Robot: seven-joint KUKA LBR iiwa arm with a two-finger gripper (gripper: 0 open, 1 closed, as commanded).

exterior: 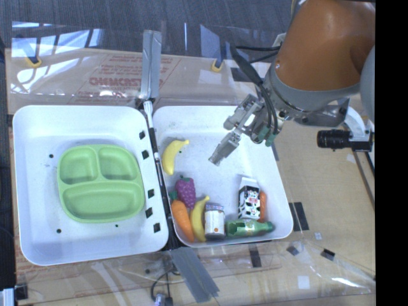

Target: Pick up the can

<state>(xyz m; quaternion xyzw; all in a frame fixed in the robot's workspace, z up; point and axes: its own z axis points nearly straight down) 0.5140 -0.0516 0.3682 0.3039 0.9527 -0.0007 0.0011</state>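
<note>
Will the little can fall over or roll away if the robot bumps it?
The can stands upright, so it probably won't roll unless tipped. A banana and a green bottle crowd it, likely propping it up. Its smooth round side may be slippery.

Bright even light, plastic sheet glare, soft focus
</note>
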